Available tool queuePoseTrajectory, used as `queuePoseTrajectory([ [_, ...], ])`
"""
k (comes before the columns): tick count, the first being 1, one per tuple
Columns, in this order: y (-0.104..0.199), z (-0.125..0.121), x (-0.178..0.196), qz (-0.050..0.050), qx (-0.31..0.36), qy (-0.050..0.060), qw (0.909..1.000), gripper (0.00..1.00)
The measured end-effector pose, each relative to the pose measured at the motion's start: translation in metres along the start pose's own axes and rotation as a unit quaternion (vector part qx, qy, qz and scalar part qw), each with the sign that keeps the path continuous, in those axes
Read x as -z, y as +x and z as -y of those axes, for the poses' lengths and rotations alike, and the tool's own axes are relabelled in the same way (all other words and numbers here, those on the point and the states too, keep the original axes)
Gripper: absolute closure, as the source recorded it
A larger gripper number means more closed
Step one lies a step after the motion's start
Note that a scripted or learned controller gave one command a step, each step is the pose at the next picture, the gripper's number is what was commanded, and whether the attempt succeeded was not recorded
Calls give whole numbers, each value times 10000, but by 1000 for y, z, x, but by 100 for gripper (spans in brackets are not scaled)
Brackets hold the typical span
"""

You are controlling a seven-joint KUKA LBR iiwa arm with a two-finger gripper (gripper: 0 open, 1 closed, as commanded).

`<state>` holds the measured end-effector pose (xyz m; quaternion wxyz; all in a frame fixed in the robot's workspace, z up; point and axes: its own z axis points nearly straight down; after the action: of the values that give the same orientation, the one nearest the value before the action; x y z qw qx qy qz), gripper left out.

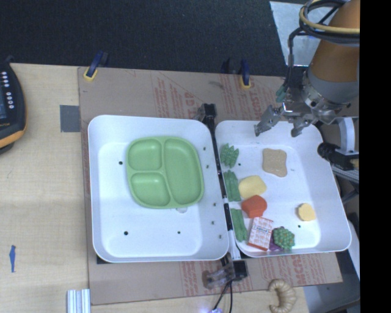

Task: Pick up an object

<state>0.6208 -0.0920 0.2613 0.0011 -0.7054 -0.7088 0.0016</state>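
1. The arm (333,58) is showing a rounded grey body with a broad orange band across its upper part.
2. Dark cables (317,15) are looping around its top, with a yellowish line running along them.
3. A black block is sitting on the wrist's left side, carrying small green parts.
4. The gripper (283,126) is showing two metallic grey fingers (264,124) on a silvery base.

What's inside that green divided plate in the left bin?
The green divided plate has three compartments, and all three show only bare green plastic. It lies flat in the left bin, so whatever is beneath it is covered.
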Motion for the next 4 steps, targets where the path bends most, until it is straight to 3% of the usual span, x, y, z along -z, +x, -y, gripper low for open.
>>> queuePoseTrajectory([
  [1, -81, -2, -57, 14, -28, 22, 10000, 0],
  [2, -101, 12, -113, 0, -11, 31, 10000, 0],
  [3, -100, -13, -171, 0, 14, 1, 10000, 0],
  [4, -101, -14, -155, 10, 20, -25, 10000, 100],
])
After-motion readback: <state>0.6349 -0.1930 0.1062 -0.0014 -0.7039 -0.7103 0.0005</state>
